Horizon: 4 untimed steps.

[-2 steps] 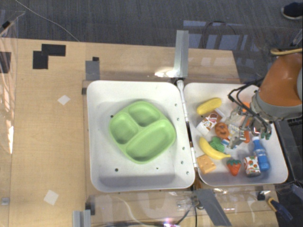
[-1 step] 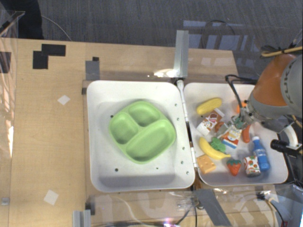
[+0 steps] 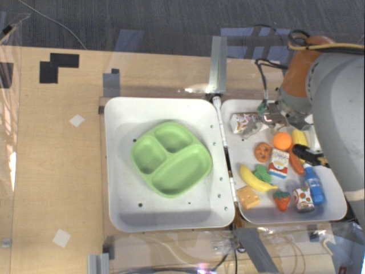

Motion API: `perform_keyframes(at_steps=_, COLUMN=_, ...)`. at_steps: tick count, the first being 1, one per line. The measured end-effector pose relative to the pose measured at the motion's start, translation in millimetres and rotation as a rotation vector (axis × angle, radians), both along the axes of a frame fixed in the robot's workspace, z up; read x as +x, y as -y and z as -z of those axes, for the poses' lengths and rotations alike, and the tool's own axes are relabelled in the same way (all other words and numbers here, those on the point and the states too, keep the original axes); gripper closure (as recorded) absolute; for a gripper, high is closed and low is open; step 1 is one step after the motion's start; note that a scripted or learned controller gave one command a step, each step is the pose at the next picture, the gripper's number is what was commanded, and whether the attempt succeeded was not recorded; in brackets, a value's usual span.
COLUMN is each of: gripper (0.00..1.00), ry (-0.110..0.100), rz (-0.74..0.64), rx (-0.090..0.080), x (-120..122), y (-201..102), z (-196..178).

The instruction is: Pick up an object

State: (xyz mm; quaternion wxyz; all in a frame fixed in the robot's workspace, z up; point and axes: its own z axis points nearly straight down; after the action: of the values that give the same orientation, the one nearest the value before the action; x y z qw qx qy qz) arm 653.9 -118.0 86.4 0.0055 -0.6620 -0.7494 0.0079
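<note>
A: Start at the pincer (image 3: 267,117). It hangs low over the back of the right bin (image 3: 336,207), just beside the crumpled white packet (image 3: 244,122). I cannot tell how it is set, and I see nothing gripped in it.

B: So no object is picked yet. Which one looks the likeliest target?

A: My guess is the packet, since it lies nearest, by the bin's back left corner. Just in front of the pincer sit an orange ball (image 3: 282,140) and a brown round toy (image 3: 263,150); beyond them a small red and white carton (image 3: 279,163), a banana (image 3: 254,178), a blue bottle (image 3: 313,188), a strawberry (image 3: 282,200) and a small can (image 3: 303,200).

B: How should the grab go?

A: I'd centre over one thing standing clear of its neighbours, come straight down, and close on its narrow side. The packet is soft and close to the wall, so a grip across its middle seems safer than at the edge. The ball may roll away.

B: And the left bin (image 3: 120,210)?

A: It holds a green divided plate (image 3: 171,158), well apart from the arm, on the wooden table (image 3: 51,170).

B: What is hard to read?

A: The grey arm (image 3: 336,113) covers the right bin's far right side, so anything under it is hidden. The yellow piece (image 3: 299,136) beside the ball is partly covered too, and I can't name it.
</note>
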Motion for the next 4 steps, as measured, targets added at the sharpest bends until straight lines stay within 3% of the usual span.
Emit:
perform_keyframes(at_steps=1, gripper=1.0, ry=0.004, rz=-0.008, rx=-0.004, x=1.4, y=0.8, z=-12.2)
perform_keyframes(at_steps=2, gripper=0.0, ry=0.004, rz=-0.007, rx=-0.004, x=1.2, y=0.8, z=-11.8)
perform_keyframes(at_steps=3, gripper=0.0, ry=-0.009, rz=0.242, rx=0.001, x=8.4, y=-22.2, z=-23.2)
perform_keyframes(at_steps=4, gripper=0.0, ry=0.031, rz=0.065, rx=0.004, x=17.7, y=-63.2, z=-103.7)
